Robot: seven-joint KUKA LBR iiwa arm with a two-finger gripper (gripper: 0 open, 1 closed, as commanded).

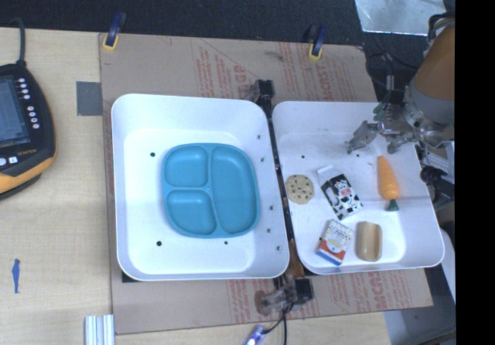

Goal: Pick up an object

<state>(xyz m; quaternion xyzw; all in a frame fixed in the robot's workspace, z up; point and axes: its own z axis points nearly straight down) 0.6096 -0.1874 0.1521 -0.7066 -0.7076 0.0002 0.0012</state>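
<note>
The bench (pixel 62 243) carries two white bins side by side; the left bin (pixel 131 258) at centre frame holds a blue divided plate (pixel 210 189); the right bin (pixel 418 247) holds the loose pieces: an orange carrot (pixel 387 178) at its right, a black-and-white carton (pixel 341 196) near its middle, a tan bread roll (pixel 368 241) and a small red-and-white packet (pixel 335 242) along its lower edge, a round cookie (pixel 299 189) by its left wall.

The step in hand looks like the approach to a pick, and the carrot is the nearest candidate; a good grasp would centre over its thick middle and close across its short width, since it lies nearly upright in frame; descending straight would avoid nudging it toward the wall.

The pincer (pixel 380 138) sits at the upper right of the right bin, just above the carrot's top end; its fingers are spread wide apart with nothing between them; whether a tip touches the bin floor is unclear.
</note>
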